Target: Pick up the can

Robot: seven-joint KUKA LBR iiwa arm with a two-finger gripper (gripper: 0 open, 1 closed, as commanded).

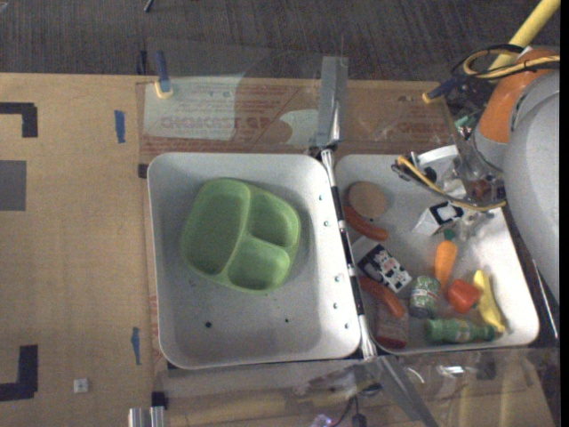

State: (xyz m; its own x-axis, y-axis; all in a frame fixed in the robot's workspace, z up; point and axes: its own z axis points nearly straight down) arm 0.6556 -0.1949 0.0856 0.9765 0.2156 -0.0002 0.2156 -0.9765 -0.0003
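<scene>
Two bins: the left bin (169,327) holds a green divided plate (240,233). In the right bin (524,327), the can (424,295) sits near the front, between a sausage (383,297) and a red pepper (461,294). The gripper (462,210) hovers toward the rear-right, so the can lies forward-left of it. Grip state: can't tell.

**Colours across the two bins**

A lime-green plastic divided plate (240,235) sits in the white left bin (178,327). The white right bin (520,323) holds a small green-labelled can (424,294), an orange carrot (445,259), a yellow banana (490,302) and a red sausage (366,224).
</scene>
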